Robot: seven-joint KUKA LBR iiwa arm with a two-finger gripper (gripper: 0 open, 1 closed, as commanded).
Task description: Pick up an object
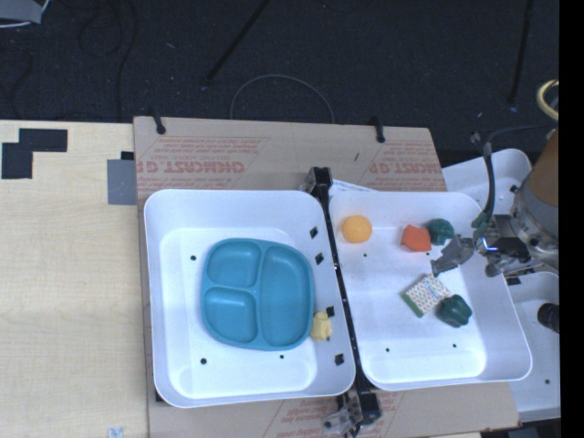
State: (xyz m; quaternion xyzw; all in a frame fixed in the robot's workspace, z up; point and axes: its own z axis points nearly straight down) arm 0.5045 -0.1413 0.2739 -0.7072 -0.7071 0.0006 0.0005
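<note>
The right bin [401, 363] holds an orange ball [357, 229], a red-orange piece [416, 237], a teal lump [441, 230], a checkered flat block [426, 295] and a dark green lump [454, 310]. My gripper [474, 260] hovers over that bin's right side, just right of the teal lump and above the checkered block. Its fingers [449, 256] are spread open with nothing between them. The left bin [173, 235] carries a blue divided plate [257, 292] and a small yellow object [321, 326] at the plate's lower right.
A black divider [333, 281] runs between the two bins. Both bins rest on a cardboard sheet [274, 158] on the pale wooden bench [64, 290]. The arm's grey wrist [538, 217] and a cable [491, 185] stand over the right bin's right rim.
</note>
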